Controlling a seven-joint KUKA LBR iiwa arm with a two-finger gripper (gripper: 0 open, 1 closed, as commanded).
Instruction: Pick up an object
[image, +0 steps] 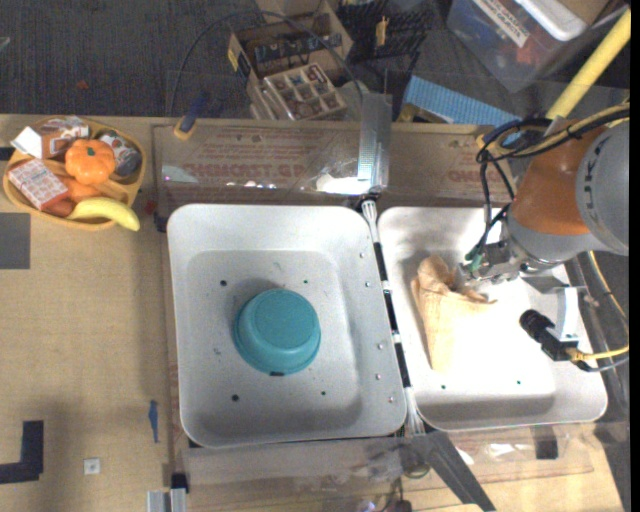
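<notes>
A tan, floppy cloth-like piece (437, 310) lies in the right bin (500, 400), stretching from the bin's upper middle down toward its centre. My gripper (480, 277) is low over the upper right corner of this piece, and that corner looks drawn up toward it. The grey arm with its orange band (555, 195) comes in from the right above the bin. An upturned teal bowl (279, 330) rests in the middle of the left bin (200, 260), well apart from the gripper.
A black part with a yellow cable (545, 335) hangs over the right bin's right side. A basket of toy food (75, 172) sits on the bench at the far left. Boxes and clutter (300, 75) stand behind the bins.
</notes>
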